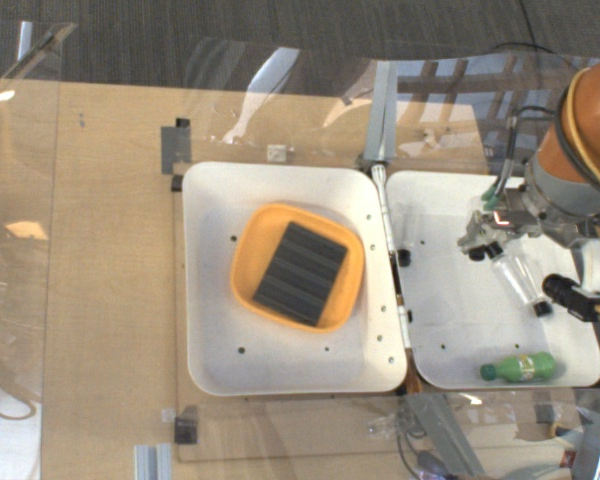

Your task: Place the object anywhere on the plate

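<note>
The pale wooden surface point(90, 268) carries two shallow white plastic bins side by side, with clear panels standing around them. The left bin point(215, 353) holds a rounded square orange plate point(248, 268), which sits near the bin's middle, turned at a slant. On the plate lies a dark grey ribbed rectangular block point(301, 273), flat and resting wholly within the plate's rim, tilted the same way as the plate.

The right bin point(445, 328) lies just beside the left one, their inner walls almost touching along a grey divider rail. The grey arm with its orange band point(585, 128) reaches in from the right and hangs above the upper right part of this bin. Its claw point(485, 236) points down toward the bin's upper middle; whether the claw is apart or together cannot be told, since the metal parts blur into one another there. Just below and right of the claw, a clear plastic bottle with a dark cap point(520, 280) lies slanted on the bin floor. Whether it touches the claw cannot be judged.

Near the bin's lower right corner a small green plastic bottle with a pale label point(520, 368) lies on its side, along the front wall and well apart from the claw.
</note>
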Controlling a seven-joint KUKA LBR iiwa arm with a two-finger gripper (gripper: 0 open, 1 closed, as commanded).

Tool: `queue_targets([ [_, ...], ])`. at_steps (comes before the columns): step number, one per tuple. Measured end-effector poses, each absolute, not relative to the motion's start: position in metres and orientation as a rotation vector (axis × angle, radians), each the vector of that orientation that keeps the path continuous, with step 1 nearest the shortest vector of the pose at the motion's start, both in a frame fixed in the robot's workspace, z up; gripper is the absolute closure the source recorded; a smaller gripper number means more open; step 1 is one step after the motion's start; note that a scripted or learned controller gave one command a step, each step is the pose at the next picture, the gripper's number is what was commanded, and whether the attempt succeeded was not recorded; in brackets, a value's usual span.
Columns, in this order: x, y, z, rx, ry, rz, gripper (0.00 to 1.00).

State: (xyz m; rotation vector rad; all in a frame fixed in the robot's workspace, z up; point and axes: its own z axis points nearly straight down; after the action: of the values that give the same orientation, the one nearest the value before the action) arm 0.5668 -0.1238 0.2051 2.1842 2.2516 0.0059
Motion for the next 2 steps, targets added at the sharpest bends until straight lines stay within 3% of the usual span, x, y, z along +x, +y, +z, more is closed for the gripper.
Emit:
queue_targets([
  [2, 0.588, -0.061, 0.194, 1.828, 2.550, 0.005, 1.00],
])
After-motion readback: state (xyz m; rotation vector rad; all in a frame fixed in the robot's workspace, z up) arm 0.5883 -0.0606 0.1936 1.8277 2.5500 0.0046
